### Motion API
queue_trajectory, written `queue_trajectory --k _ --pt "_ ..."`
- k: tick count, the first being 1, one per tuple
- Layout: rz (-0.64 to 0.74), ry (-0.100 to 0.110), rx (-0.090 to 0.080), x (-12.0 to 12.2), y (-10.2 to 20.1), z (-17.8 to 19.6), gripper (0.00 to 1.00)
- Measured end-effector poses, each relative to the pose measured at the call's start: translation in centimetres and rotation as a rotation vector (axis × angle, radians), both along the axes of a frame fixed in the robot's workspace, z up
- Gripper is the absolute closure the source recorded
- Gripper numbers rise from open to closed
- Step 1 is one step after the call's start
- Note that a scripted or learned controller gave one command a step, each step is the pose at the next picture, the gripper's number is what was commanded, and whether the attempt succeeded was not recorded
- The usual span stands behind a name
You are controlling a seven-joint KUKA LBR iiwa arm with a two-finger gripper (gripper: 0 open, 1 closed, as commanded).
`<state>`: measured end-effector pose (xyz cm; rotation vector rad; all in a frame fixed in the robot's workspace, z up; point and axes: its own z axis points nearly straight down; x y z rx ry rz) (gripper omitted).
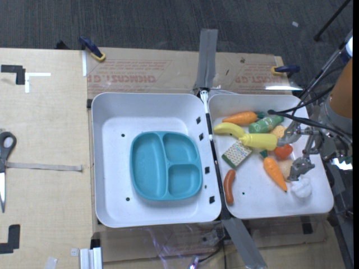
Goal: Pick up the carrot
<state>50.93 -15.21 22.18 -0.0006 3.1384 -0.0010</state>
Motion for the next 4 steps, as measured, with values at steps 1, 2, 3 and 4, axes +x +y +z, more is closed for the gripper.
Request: queue_trajectory --k 1,2,3,4 --pt "-0.256 0.0 0.0 3.8 -0.3 -12.9 0.0" --pt "-0.12 -0.001 0.0 -2.1 0.2 -12.9 0.0" --pt "-0.115 -0.007 -0.001 -1.8 0.3 -11.9 1.0" --pt "-0.111 -0.013 -0.003 -1.5 0.4 -10.9 1.0"
